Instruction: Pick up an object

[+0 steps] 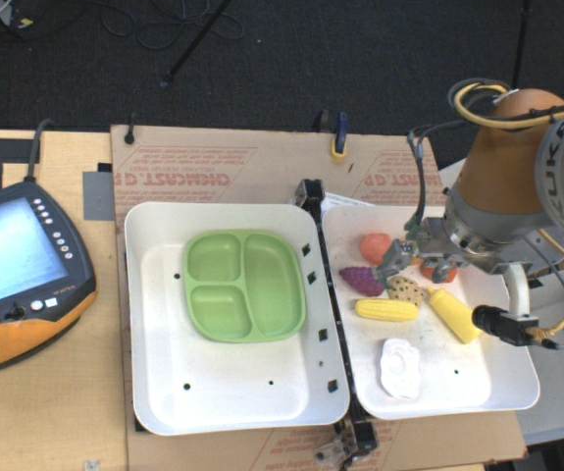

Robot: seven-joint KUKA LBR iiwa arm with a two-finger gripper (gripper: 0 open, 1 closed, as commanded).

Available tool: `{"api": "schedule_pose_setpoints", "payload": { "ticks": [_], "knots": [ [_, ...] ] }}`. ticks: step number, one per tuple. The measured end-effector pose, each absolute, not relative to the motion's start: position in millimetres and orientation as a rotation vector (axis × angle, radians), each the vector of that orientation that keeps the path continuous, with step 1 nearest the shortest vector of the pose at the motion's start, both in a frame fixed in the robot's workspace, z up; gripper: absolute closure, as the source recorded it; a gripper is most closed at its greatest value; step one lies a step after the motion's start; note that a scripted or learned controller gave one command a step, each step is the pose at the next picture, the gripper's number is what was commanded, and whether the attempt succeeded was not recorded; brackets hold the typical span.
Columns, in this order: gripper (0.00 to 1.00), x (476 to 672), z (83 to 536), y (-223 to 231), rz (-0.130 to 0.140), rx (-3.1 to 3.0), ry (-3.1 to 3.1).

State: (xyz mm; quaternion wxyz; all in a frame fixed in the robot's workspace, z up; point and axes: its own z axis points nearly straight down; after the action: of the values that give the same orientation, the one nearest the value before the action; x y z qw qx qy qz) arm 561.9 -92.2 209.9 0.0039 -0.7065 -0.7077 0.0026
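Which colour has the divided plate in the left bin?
The divided plate is light green, seen clearly in the camera view.

Two white bins: left bin [154, 361] holding a light green divided plate [244, 286]; right bin [502, 386] holding a red-orange ball [376, 246], a purple grape cluster [362, 281], a tan cookie with dark specks [406, 289], a yellow corn cob [386, 310], a yellow banana [453, 315], and a white lump [400, 368]. Brown cardboard [223, 170] with red lettering lines the worktop. The arm [507, 165] is grey and orange.
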Motion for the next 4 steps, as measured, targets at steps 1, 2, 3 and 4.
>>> {"api": "schedule_pose_setpoints", "payload": {
  "ticks": [1,2,3,4],
  "knots": [
    [0.0,559.9,164.4,-96.5,0.008,-2.215,-2.217],
    [0.0,561.0,120.2,-91.4,0.007,-2.214,-2.218],
    [0.0,560.5,85.7,-88.7,0.005,-2.217,-2.219],
    [1.0,560.4,97.3,-91.1,0.005,-2.225,-2.209]
  ]
}}
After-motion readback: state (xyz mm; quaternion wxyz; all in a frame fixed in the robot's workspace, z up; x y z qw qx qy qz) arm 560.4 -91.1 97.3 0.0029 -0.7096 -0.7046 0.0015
